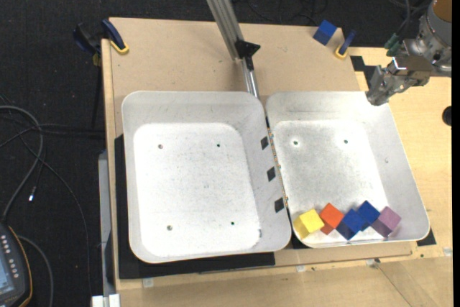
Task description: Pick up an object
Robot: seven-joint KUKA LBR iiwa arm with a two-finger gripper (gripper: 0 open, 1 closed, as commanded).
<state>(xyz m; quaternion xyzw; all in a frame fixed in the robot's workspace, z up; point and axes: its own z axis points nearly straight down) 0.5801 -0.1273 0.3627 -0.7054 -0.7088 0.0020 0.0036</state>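
The gripper hangs over the right bin's far right corner; whether it is open or closed cannot be told. Yellow, orange, blue and purple blocks cluster against the bin's near wall, well apart from it, likely awaiting a pick.

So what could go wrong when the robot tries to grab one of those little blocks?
1. The yellow block, orange block, blue block and purple block sit bunched together, so the gripper might bump a neighbour or catch two.
2. They lie against the near wall of the right bin, so the gripper could hit that wall.
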